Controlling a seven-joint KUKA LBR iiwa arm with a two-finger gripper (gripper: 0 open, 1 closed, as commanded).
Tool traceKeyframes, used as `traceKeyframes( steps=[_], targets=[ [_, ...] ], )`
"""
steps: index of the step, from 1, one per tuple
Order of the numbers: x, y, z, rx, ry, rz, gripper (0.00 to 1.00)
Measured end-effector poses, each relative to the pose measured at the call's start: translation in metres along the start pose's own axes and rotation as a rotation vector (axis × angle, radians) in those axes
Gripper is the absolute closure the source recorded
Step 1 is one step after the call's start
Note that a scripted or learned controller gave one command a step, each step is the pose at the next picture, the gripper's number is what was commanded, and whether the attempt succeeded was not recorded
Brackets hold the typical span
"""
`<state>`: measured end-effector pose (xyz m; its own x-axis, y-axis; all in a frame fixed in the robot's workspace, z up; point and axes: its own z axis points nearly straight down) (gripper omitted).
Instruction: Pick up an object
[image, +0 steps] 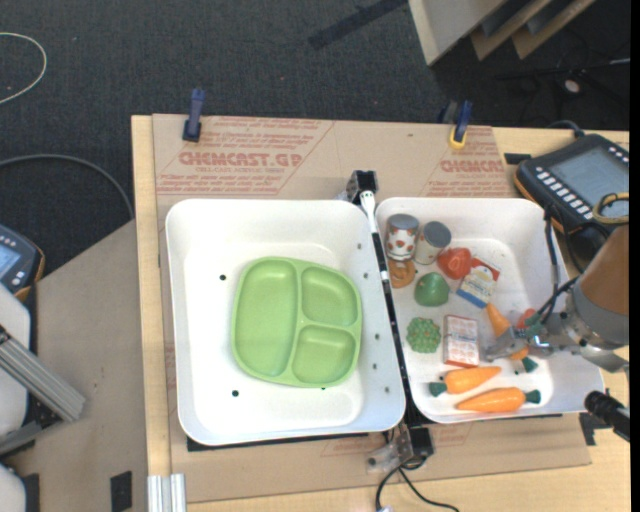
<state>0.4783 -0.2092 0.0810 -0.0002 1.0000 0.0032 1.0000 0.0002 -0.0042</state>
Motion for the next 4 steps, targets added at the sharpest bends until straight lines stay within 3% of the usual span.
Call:
traceKeyframes(
  steps=[1,2,3,4],
  targets=[
    [-0.002,0.001,-0.014,-0.007,-0.004,0.002,1.0],
    [0.091,0.044,-0.077,-0.013,0.0,-0.011,1.0],
    [0.177,0.045,-0.105,-0.009,0.0,-0.009,1.0],
    [0.228,0.0,-0.173,-0.01,0.0,-0.007,1.0]
  ],
)
